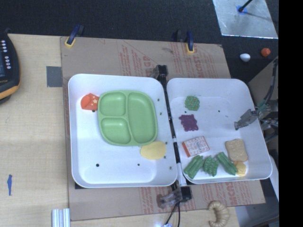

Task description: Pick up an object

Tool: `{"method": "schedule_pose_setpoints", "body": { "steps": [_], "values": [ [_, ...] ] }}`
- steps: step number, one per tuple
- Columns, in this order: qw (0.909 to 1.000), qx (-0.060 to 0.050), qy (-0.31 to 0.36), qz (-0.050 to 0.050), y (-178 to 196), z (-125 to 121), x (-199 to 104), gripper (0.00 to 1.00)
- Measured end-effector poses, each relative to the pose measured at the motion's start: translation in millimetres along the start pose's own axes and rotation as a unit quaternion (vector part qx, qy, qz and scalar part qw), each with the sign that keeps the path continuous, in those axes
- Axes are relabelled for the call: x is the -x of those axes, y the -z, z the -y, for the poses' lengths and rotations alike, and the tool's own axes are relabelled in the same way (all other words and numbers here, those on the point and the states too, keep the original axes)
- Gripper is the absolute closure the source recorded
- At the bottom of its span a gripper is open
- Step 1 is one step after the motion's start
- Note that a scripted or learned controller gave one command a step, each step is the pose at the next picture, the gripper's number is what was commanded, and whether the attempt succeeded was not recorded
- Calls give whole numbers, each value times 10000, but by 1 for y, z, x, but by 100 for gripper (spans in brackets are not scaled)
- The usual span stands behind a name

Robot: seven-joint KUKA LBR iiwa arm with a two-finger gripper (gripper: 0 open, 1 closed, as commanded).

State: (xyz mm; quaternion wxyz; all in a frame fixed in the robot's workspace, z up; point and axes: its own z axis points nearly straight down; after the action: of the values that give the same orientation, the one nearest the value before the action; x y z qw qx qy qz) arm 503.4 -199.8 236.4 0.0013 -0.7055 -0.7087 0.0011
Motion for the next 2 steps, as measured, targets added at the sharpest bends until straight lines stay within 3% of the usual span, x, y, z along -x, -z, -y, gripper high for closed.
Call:
{"method": "schedule_pose_setpoints", "body": {
  "steps": [1, 2],
  "values": [
    [10000, -6, 50, -9, -69, -68, -71, 0],
    [10000, -22, 26, -6, -109, -82, -103, 0]
  ]
}}
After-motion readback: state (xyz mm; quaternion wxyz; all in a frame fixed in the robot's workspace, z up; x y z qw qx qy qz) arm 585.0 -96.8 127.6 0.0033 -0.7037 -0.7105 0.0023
